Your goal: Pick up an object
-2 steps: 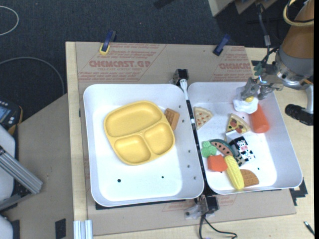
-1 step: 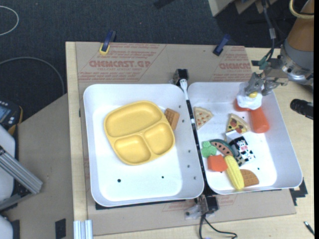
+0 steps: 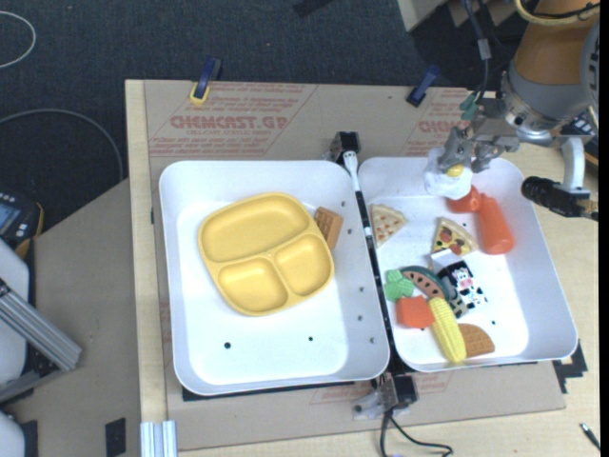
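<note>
White bins [image 3: 181, 284] sit side by side; the left holds a yellow divided plate [image 3: 265, 253]. At two o'clock, the gripper [image 3: 463, 160] grips a fried-egg toy [image 3: 448, 176] just above the right bin's rim, seemingly lifting it clear of the orange bottle [image 3: 493, 223].

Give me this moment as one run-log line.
arm: over right bin far corner | gripper: at fried egg toy, grasp unconfirmed | orange bottle: lying beside egg
</note>
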